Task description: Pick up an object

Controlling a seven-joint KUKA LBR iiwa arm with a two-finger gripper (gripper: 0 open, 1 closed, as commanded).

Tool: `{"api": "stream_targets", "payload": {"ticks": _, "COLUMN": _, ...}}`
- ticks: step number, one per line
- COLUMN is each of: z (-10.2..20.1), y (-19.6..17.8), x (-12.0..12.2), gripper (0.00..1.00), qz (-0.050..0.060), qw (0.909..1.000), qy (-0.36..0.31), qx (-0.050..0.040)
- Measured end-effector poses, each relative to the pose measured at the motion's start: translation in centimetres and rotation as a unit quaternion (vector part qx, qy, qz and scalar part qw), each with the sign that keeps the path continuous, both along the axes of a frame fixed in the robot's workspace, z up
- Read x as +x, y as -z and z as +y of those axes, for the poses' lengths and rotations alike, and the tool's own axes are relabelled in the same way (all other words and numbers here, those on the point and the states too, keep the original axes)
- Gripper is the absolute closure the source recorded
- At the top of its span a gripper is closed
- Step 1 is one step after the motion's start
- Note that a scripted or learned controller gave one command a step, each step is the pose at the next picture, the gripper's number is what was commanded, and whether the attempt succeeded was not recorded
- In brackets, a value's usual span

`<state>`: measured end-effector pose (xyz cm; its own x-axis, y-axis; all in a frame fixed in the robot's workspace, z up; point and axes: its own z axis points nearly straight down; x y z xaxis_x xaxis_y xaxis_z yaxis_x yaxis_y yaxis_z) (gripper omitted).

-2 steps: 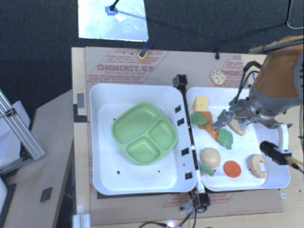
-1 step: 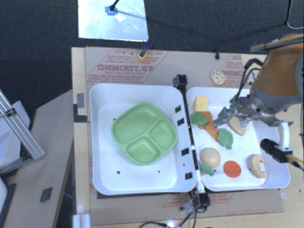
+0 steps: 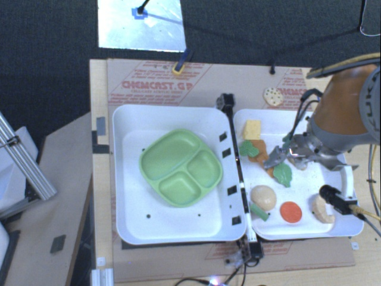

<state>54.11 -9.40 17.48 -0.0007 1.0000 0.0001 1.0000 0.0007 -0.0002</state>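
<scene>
Several toys crowd the right bin point(image 3: 342, 177); gripper point(image 3: 277, 158) hovers at its centre over the orange piece point(image 3: 257, 148) and green piece point(image 3: 283, 174). Grip state: cannot tell. Risk: nudging neighbours toward six o'clock, closing on nothing.

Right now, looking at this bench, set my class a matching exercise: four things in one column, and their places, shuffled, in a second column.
Things:
1. green divided plate
2. yellow block
3. red disc
4. spotted cookie

Places:
A. on the bench beyond the bins
B. near the front edge of the right bin
C. in the left bin
D. at the back left corner of the right bin

Pairs: 1-C, 2-D, 3-B, 4-A
</scene>
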Motion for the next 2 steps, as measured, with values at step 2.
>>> {"api": "stream_targets", "payload": {"ticks": 2, "z": -0.2, "y": 9.0, "x": -0.1, "gripper": 0.0, "qz": 0.0, "qw": 1.0, "qy": 0.0, "qx": -0.0002}}
